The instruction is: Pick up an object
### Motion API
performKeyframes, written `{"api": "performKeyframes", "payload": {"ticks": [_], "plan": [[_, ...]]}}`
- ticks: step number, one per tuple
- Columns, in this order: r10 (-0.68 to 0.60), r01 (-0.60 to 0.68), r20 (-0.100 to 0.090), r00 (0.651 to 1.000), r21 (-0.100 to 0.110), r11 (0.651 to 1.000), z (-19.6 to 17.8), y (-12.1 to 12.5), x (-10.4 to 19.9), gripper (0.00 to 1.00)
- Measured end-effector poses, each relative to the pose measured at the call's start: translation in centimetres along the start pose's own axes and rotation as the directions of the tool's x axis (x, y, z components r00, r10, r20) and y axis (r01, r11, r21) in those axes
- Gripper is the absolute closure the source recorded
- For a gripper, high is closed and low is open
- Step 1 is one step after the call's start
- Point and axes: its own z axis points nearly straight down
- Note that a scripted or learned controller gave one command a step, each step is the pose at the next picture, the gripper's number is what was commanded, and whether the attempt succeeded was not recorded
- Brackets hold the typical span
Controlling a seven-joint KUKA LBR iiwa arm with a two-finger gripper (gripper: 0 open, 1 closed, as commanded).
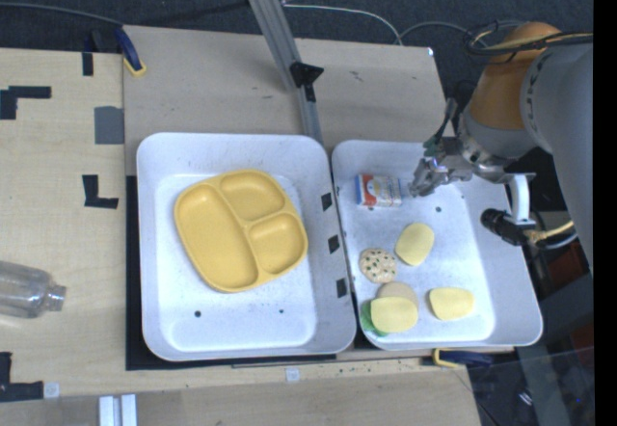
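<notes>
My gripper (424, 179) hangs over the back of the right bin (501, 251), just right of a small white, red and blue carton (378, 190) lying there. Nothing shows between its fingers. Further forward in the same bin lie a yellow food piece (415, 244), a speckled cookie (378, 265), a second yellow piece (451, 303), and at the front left a yellow piece (394, 315) resting on a green one beside something beige.
The left bin (164, 308) holds a yellow three-compartment plate (241, 228). A grey metal bar (275, 24) slants down from the top to the bins' back edge. A clear plastic bottle (27, 289) lies on the bench at far left.
</notes>
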Motion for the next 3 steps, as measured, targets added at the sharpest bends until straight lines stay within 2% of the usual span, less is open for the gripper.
{"api": "performKeyframes", "payload": {"ticks": [1, 3], "plan": [[0.013, -0.013, 0.002, 1.0, 0.0, 1.0, 3.7, -12.0, -4.5, 1.0], [-0.002, 0.002, 0.001, 1.0, -0.007, 1.0, -6.5, 1.5, 9.5, 1.0]]}}
